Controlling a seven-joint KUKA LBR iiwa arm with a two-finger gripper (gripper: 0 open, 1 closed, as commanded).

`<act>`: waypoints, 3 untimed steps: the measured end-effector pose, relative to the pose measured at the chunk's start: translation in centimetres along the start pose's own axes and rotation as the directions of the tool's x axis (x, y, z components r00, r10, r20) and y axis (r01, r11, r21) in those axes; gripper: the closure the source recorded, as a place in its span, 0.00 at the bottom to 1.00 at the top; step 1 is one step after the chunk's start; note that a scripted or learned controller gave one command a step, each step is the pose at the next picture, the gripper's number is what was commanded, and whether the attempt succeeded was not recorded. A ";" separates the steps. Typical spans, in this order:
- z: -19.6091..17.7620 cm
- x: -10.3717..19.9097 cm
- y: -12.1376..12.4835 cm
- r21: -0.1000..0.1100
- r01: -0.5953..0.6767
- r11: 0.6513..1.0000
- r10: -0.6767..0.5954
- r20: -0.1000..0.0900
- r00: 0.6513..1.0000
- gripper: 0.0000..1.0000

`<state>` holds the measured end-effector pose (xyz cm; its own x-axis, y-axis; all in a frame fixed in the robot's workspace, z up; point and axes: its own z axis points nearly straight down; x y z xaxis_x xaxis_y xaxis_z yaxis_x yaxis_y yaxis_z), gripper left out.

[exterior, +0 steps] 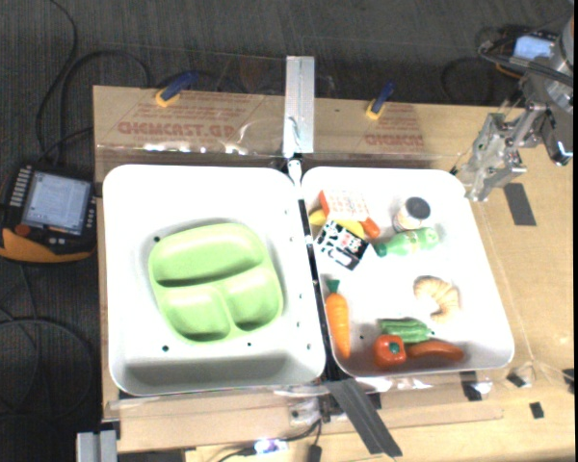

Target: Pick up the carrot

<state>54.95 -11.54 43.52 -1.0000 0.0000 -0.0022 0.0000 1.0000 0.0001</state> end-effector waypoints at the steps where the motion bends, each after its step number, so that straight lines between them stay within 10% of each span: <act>1: 0.0 -7.2 -4.1 0.001 0.178 0.984 -0.178 0.003 0.984 1.00; 2: 1.1 -12.0 8.4 -0.001 0.492 0.870 -0.492 0.004 0.870 1.00; 3: 9.0 -12.0 6.2 -0.003 0.393 0.919 -0.393 0.003 0.919 1.00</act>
<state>66.93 -5.35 34.53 -0.9194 -0.3932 -0.0052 -0.3932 0.9194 0.0021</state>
